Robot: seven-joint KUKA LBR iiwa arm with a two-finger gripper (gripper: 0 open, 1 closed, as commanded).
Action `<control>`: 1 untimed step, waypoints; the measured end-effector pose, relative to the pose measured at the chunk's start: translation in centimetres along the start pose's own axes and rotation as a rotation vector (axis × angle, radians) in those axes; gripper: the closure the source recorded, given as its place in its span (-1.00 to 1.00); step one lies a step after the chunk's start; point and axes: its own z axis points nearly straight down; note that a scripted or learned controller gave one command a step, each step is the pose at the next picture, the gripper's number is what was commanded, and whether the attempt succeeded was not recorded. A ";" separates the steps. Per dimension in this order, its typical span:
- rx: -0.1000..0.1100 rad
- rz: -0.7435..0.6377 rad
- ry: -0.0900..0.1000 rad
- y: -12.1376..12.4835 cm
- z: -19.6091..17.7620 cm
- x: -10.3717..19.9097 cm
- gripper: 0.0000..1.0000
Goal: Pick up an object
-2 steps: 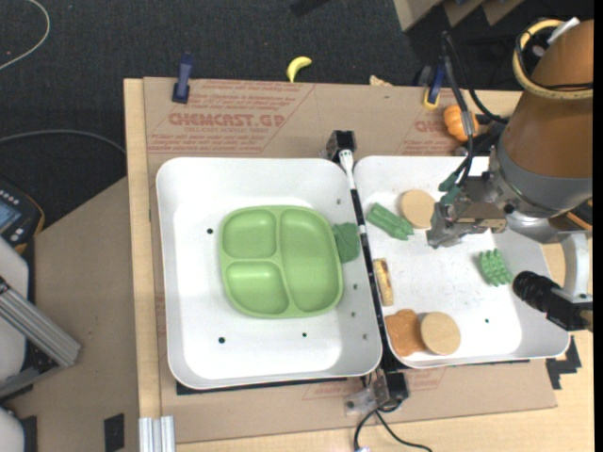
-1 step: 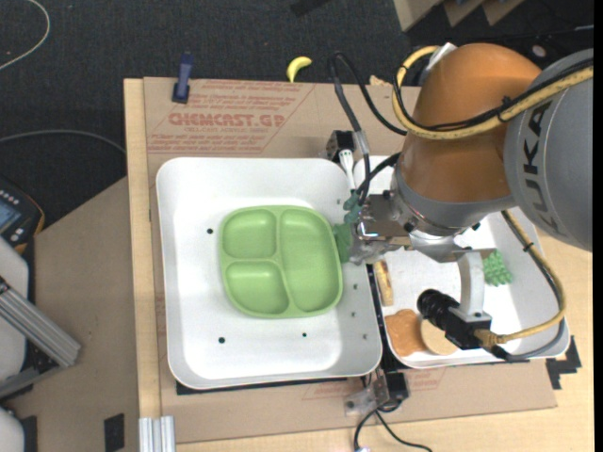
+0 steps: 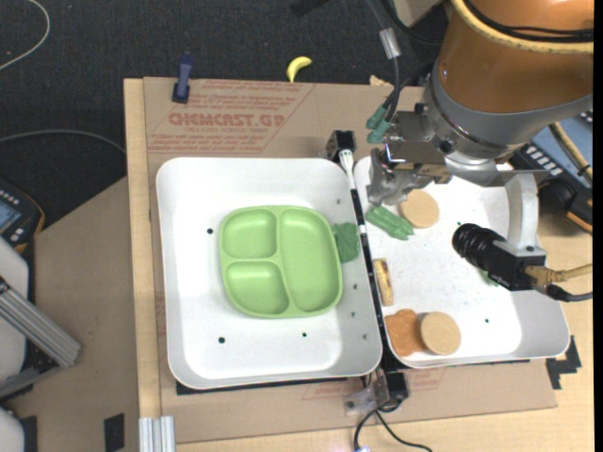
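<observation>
Looming over the bench from the right, the grey-and-orange arm (image 3: 509, 55) holds its gripper (image 3: 384, 188) low in the top-left corner of the right bin (image 3: 528, 318), close to the wall it shares with the left bin (image 3: 179, 252). The left bin carries a green divided plate (image 3: 280, 260), the biggest item on the bench and well apart from the tool.

In the right bin, a lower tan disc (image 3: 440, 333) and a brown disc (image 3: 403, 329) lie touching at the near edge. An upper tan disc (image 3: 421, 209) sits just beside the gripper, and a green piece (image 3: 388, 222) lies just below it. A green scrap (image 3: 347, 241) rests against the shared wall, and a small yellowish stick (image 3: 382, 279) lies farther down that wall.

From this angle it cannot be told how far open the gripper is, or whether it has hold of anything. The task appears to be at the approach-and-grasp step, with the green piece and the upper tan disc the likeliest targets. The next move would call for closing squarely on one of them and then lifting straight up. The bin wall leaves little room on that side, and both targets lie flat, so a slip looks possible.
</observation>
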 end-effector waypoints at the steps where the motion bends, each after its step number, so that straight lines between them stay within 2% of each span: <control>1: 0.019 0.009 -0.005 -0.2 1.3 -3.0 1.00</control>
